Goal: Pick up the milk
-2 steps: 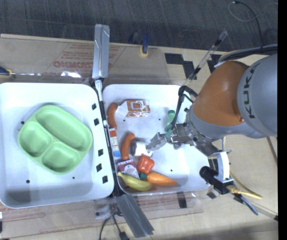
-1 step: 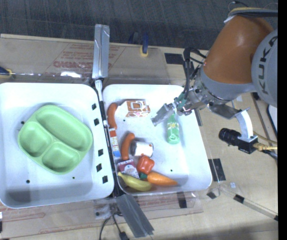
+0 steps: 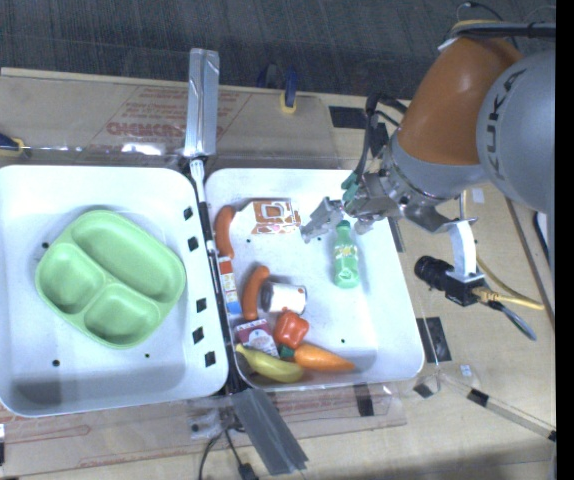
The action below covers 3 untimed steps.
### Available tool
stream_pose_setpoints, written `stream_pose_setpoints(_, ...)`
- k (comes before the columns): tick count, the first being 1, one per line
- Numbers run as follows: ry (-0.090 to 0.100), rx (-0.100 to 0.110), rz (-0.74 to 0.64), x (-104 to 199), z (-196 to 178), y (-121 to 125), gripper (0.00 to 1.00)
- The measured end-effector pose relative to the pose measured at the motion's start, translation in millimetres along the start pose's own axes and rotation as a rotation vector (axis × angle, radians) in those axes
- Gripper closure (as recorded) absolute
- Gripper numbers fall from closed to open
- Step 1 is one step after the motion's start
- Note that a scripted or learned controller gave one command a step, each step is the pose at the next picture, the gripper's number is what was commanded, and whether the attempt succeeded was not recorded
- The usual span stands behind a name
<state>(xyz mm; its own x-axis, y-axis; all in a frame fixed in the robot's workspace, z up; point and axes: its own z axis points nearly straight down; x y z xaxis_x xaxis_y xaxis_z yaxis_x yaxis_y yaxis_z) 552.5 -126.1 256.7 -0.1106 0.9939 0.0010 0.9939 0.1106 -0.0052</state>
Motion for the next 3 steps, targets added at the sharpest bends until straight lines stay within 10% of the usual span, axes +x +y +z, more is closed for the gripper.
stream_pose_setpoints(2,-0.001,-0.003,0.18,13.3,-65.4,-5.4,0.0)
stream_pose_setpoints(3,0.0,0.0,0.222,10.9,39.2,-74.0,0.0)
